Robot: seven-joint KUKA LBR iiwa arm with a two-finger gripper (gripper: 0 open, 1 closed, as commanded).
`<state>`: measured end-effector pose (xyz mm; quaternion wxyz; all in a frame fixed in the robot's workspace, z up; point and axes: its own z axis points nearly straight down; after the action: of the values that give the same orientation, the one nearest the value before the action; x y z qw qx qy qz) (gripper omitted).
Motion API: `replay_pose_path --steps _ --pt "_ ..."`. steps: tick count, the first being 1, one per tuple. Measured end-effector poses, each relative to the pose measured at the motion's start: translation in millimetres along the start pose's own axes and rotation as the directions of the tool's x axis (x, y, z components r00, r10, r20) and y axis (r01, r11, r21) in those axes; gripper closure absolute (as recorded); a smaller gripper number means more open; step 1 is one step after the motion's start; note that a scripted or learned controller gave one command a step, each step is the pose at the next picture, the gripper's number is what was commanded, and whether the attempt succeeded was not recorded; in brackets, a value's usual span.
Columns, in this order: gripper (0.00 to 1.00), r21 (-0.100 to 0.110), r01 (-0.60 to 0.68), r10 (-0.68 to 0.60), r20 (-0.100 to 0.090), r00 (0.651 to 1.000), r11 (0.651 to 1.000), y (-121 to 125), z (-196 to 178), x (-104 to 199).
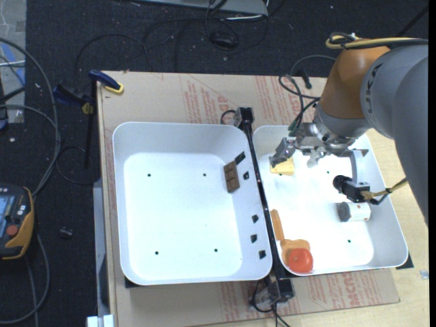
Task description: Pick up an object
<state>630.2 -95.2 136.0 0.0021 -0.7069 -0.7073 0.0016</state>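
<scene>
The hand (294,157), in the right bin's (381,251) far-left corner, touches a yellow block (283,169), grip state unclear; next, I judge, confirm grasp, then lift.

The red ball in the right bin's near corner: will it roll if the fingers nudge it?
Probably. The red ball looks round and smooth, so a push could set it rolling. It rests against the right bin wall and an orange piece, which may check it. It looks small, likely light.
</scene>
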Motion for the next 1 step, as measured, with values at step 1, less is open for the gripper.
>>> replay_pose_path --steps 1 --pt "0.00 -0.001 0.000 0.000 0.000 1.000 1.000 -0.9 46.0 0.3"
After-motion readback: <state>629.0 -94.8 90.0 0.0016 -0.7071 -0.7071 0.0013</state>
